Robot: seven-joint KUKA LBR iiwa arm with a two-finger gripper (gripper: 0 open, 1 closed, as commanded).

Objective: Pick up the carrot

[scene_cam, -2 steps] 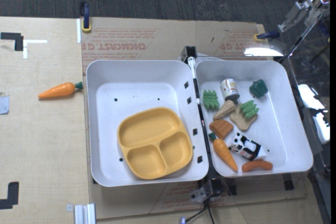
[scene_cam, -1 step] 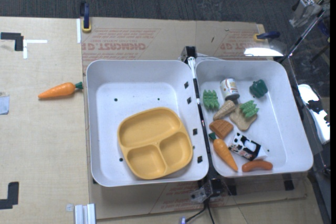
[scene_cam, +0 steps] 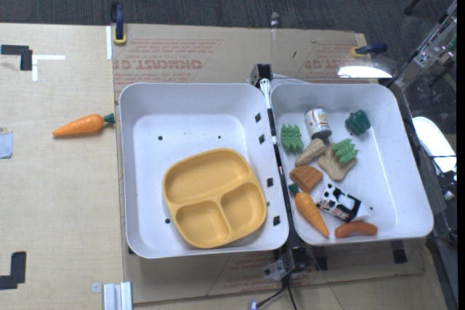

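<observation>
An orange carrot [scene_cam: 311, 213] with a small green top lies in the right bin [scene_cam: 407, 156], near its front left corner, pointing toward the front. It touches a black and white carton [scene_cam: 340, 204] on its right. A second carrot [scene_cam: 80, 125] lies on the wooden bench outside the bins, left of the left bin [scene_cam: 138, 156].
A yellow divided plate [scene_cam: 213, 197] sits in the left bin. The right bin also holds a small can [scene_cam: 317, 123], green vegetable pieces [scene_cam: 291, 138], bread-like pieces [scene_cam: 336, 163], a brown cracker [scene_cam: 306, 177] and an orange sausage-shaped item [scene_cam: 356, 229]. Clamps [scene_cam: 117, 24] hold the cardboard at the back.
</observation>
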